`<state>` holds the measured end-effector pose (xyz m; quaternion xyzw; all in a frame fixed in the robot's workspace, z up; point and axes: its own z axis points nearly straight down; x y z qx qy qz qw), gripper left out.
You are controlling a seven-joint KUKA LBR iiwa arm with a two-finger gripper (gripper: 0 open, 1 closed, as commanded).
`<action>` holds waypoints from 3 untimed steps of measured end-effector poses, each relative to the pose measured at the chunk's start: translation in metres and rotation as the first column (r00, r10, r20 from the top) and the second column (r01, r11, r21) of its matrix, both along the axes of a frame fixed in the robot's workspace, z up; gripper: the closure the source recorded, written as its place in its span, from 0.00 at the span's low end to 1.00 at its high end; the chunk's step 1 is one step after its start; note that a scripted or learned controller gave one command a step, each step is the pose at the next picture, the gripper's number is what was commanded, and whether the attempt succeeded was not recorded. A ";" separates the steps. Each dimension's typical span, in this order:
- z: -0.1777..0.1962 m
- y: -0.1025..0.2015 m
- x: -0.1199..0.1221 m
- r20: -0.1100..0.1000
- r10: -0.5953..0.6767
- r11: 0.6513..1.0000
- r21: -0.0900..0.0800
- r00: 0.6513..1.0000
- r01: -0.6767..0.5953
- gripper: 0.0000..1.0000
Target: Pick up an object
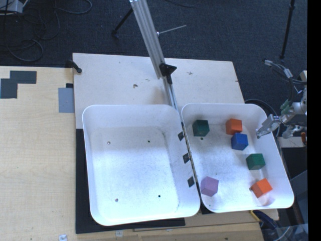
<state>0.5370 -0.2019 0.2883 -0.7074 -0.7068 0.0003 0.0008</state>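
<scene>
Blocks sit scattered in the right bin [281, 185], a shallow white tray of smooth plastic with rounded corners and a faintly speckled floor. There are six of them, all small matte cubes: a dark green block [201, 128] near the far left corner, an orange block [233, 126] just beside a blue block [239, 141] toward the far right, a second green block [256, 161] nearer the right wall, a purple block [209, 186] close to the dividing edge at the near side, and a second orange block [261, 188] in the near right corner. None of the blocks touches the gripper [265, 128], which hangs at the far right rim of that bin, a metallic grey piece at the tip of the arm; whether it is released or clenched cannot be told at this size, and nothing shows in its grasp. The left bin [131, 164] is of the same white plastic, with a few dark specks and small holes on its floor. Both bins rest on a pale board [120, 79] with a light wooden bench top [35, 154] to the left. A ribbed aluminium rail [149, 36] slants down from the far side to the gap between the bins.
</scene>
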 end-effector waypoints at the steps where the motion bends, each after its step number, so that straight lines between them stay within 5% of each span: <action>1: -0.128 0.027 0.016 -0.008 0.003 1.000 0.003 1.000 -0.003 0.00; 2: -0.200 -0.002 0.101 0.000 0.005 1.000 -0.001 1.000 -0.005 0.00; 3: -0.186 -0.002 0.099 -0.005 0.007 1.000 -0.001 1.000 -0.007 1.00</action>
